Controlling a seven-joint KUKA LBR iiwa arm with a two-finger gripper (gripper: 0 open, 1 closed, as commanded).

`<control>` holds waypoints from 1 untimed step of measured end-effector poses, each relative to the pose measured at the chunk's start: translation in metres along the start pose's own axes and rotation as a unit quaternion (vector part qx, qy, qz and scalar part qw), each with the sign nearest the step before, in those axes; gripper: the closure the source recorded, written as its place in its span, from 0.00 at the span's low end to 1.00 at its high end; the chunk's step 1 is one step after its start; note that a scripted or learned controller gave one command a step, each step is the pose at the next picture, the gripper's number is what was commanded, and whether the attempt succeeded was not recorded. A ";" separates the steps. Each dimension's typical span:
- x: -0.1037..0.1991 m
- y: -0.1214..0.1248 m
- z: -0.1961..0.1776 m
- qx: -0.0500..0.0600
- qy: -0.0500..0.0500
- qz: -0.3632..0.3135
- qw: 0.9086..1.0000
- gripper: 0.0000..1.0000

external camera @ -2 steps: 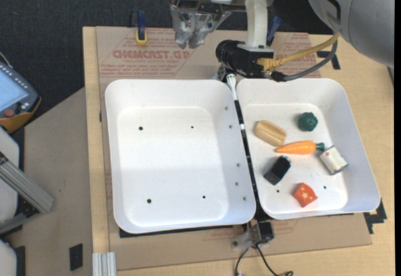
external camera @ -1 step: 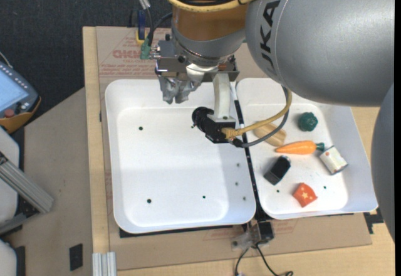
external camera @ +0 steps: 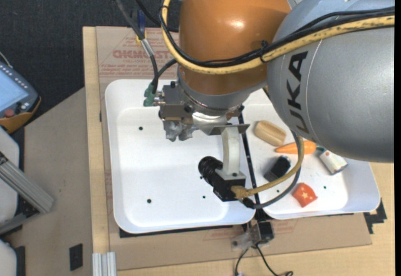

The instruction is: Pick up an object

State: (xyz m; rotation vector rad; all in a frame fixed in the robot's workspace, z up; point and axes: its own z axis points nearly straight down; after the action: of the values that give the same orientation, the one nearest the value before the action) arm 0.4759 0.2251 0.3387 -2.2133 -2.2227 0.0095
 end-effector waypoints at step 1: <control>-0.007 0.071 -0.197 -0.015 0.004 0.003 1.000 1.00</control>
State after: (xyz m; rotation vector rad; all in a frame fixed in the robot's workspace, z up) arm 0.5486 0.2185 0.5356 -2.2300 -2.2270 -0.0318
